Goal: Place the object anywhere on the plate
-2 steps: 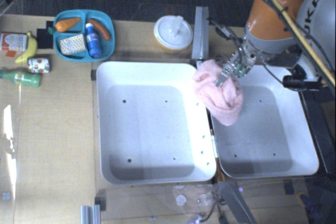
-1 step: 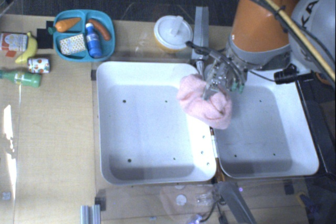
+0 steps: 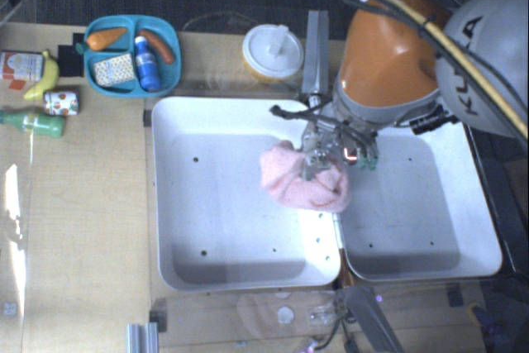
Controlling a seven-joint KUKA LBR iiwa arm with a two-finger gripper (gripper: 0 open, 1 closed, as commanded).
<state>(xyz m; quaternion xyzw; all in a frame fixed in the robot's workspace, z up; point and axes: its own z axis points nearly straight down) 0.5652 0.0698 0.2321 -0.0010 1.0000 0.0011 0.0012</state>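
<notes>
Clearly the one overhead view puts the grey and orange arm's two-finger gripper (image 3: 324, 155) low over the crumpled pink cloth (image 3: 289, 176), at the cloth's upper right. The cloth lies in the left white bin (image 3: 207, 202), close against the wall it shares with the right white bin (image 3: 430, 252). Whether the gripper is closed on the cloth or merely pressing into it cannot be told; wrist and fabric hide the tips.

The blue divided plastic plate (image 3: 172, 45) sits outside the bins, beyond the left bin's far corner and well apart from the cloth. Its compartments already carry toy food, so a limp cloth would likely drape over the rim or nudge those pieces out. A shallow pinch on soft fabric could also slip during the lift, and a trailing fold may snag on the bin's far wall.

Open room is good across the left bin's floor. Near the plate, a white lidded cup (image 3: 273, 52) stands just behind the bin wall.
</notes>
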